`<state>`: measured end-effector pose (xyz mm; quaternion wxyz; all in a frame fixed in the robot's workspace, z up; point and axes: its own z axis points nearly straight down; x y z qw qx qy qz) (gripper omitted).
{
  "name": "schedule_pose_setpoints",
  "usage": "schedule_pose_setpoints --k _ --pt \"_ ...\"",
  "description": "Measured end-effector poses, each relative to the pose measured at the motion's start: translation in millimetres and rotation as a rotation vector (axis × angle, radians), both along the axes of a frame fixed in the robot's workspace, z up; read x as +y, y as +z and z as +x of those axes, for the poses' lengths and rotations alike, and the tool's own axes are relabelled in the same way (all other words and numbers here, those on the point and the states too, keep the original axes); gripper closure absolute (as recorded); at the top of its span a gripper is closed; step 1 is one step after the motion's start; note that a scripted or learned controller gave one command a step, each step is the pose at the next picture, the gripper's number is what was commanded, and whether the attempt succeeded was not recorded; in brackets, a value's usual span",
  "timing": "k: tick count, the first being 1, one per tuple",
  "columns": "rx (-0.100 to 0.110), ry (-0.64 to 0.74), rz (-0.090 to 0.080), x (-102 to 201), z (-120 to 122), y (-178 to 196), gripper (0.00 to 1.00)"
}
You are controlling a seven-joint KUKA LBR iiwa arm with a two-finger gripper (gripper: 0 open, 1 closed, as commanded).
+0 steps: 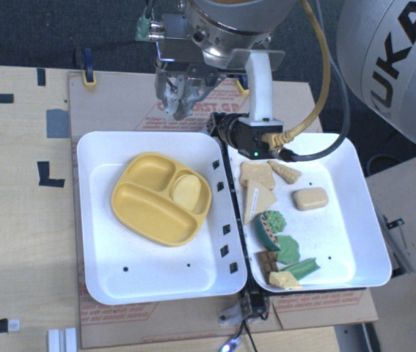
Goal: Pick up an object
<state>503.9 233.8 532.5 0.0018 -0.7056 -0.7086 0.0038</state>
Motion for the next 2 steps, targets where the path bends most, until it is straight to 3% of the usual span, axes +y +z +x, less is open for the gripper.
schedule_pose_setpoints --k 2 --pt "0.007 0.001 -0.007 1.9 5.6 15.4 1.00"
